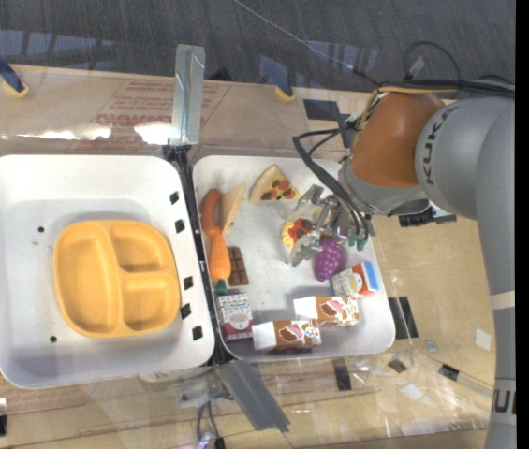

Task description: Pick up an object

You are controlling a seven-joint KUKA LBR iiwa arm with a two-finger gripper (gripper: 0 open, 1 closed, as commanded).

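Arm down in the right bin [376, 330], among the toy food.
The gripper [309, 244] sits near the bin's centre; I cannot tell its grip. Purple grapes [330, 260] lie just at its four o'clock, pizza slice [274, 186] at eleven.

You are looking at an evenly lit, fairly bright scene. Glare streaks the clear tape [124, 131] along the bench's [433, 363] far edge, and soft shadow pools inside the left bin's [11, 251] walls. Detail is slightly soft, and small labels are unreadable.
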